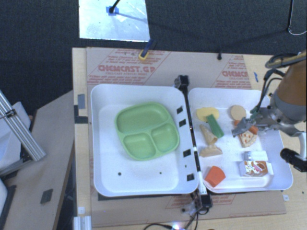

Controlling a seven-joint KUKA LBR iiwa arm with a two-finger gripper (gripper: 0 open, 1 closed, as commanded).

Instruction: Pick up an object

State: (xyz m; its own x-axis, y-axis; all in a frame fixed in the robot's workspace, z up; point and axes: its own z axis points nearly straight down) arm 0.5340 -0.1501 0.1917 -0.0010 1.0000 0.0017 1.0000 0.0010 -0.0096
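Over the right bin [283, 178], the end effector [243, 127] hangs low at the end of the grey arm with its orange band. Finger state: cannot tell; dark parts blur together. Just beneath and beside it lies a pizza slice toy [248, 138], touching or nearly so. Just above it sits a round tan piece [237, 112]. To its left: a green block [214, 127] leaning on a yellow piece [207, 113], then a tan wedge [208, 136] and another [210, 151] below. Lower down: an orange block [215, 176] and a white packet [255, 166]. Well to the left, the other bin [103, 176] holds a green divided tray [146, 131] on the worktop [124, 68].
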